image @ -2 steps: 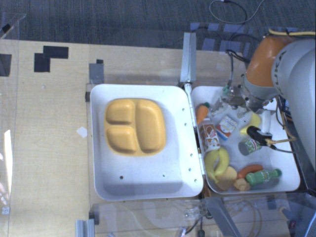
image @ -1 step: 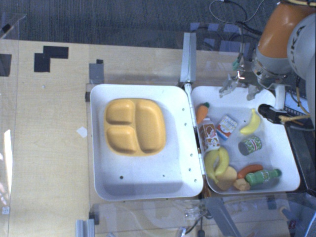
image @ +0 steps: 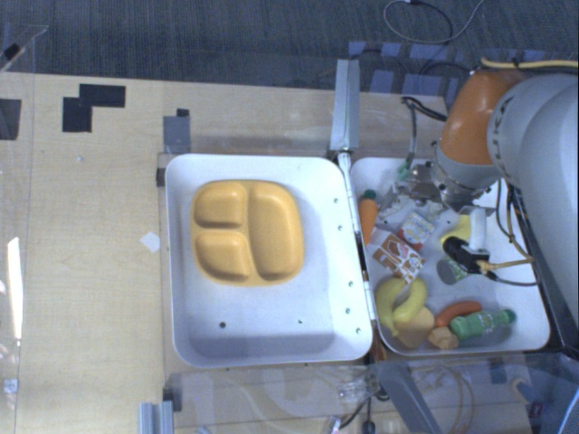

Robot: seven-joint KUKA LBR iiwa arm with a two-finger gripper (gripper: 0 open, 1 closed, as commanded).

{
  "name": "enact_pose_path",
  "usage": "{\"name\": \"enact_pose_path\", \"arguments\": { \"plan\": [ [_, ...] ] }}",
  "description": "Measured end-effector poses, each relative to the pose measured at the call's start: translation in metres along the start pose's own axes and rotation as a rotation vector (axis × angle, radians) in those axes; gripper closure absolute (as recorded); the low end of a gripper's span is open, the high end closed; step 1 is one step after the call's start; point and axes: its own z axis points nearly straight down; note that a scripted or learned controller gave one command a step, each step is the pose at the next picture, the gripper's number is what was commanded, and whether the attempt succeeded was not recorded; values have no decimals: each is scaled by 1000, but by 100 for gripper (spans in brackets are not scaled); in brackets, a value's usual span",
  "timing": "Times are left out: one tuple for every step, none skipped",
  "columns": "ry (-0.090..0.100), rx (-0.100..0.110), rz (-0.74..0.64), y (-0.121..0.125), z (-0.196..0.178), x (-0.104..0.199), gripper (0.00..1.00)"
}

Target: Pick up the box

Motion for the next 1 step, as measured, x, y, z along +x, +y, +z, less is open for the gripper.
{"name": "enact_pose_path", "arguments": {
  "plan": [
    [1,-1,-1,1,-9,1,100]
  ]
}}
